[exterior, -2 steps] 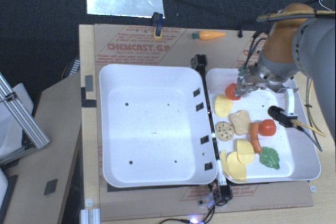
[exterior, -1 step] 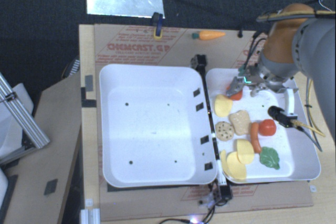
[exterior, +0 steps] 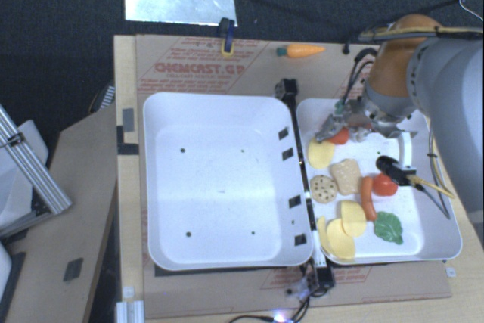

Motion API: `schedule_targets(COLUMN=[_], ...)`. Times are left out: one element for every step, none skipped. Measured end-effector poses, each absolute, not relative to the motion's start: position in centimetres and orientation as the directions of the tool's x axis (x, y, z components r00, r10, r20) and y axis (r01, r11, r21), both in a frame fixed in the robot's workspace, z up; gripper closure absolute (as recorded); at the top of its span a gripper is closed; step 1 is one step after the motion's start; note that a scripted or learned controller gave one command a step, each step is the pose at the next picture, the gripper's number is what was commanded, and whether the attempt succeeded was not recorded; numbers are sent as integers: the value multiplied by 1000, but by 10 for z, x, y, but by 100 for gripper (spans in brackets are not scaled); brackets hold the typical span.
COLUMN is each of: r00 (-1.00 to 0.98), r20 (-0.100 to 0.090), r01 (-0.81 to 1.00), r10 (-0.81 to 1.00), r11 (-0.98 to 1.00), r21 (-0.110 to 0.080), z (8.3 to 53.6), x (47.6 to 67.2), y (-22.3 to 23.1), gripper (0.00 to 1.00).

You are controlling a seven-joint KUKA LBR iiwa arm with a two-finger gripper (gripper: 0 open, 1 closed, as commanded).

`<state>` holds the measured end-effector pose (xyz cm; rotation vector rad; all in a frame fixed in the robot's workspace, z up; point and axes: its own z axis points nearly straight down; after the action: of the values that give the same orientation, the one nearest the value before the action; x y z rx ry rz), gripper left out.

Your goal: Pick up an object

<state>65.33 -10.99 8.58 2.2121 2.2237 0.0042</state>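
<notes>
My gripper (exterior: 330,131) is low in the right bin (exterior: 435,234), near its back left corner. A small red piece (exterior: 340,137) lies right against the gripper's tip, partly hidden by it. Just in front of it rests a pale yellow round piece (exterior: 321,154). Further forward are a speckled cookie (exterior: 324,188), a tan bread slice (exterior: 348,175), an orange sausage-like piece (exterior: 367,197), a red tomato (exterior: 385,186), a green leafy piece (exterior: 388,227) and two yellow pieces (exterior: 345,227).
The left bin (exterior: 219,178) sits beside the right one, with a black-clipped divider (exterior: 299,163) between them. An orange carrot (exterior: 300,51) lies on the cardboard behind the bins. The grey arm (exterior: 446,94) fills the space above the right bin's back right.
</notes>
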Motion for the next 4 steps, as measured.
schedule_targets(r00=[-1, -9, -3, -6], r20=[3, 1, 0, 2], r01=[1000, 1000, 1000, 1000], r10=[1000, 1000, 1000, 1000], r11=[1, 9, 3, 6], r21=[2, 4, 1, 3], z=[154, 186, 184, 195], x=[664, 664, 631, 631], y=[-23, 67, 108, 110], gripper=[0, 0, 0, 100])
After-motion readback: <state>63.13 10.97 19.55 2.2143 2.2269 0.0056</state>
